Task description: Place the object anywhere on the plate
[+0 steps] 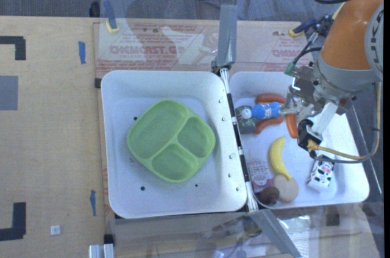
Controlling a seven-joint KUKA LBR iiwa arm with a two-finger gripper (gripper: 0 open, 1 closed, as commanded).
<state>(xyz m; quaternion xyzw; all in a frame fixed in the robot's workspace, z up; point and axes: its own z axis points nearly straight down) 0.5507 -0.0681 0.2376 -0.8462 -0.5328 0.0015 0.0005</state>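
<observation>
Plate (pixel 171 139): one; banana (pixel 277 155): one.

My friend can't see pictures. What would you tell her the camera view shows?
A grey and orange robot arm reaches from the right over the right white bin, its gripper low above a blue bottle and orange toys. That bin also holds a banana, a small can and a toy cow. The left white bin holds a green divided plate with nothing on it.

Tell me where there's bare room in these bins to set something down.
The left bin is bare all around the green divided plate, widest along its far wall. The right bin is crowded: bottle, can, banana, small carton. Its one free patch lies between banana and carton.
</observation>
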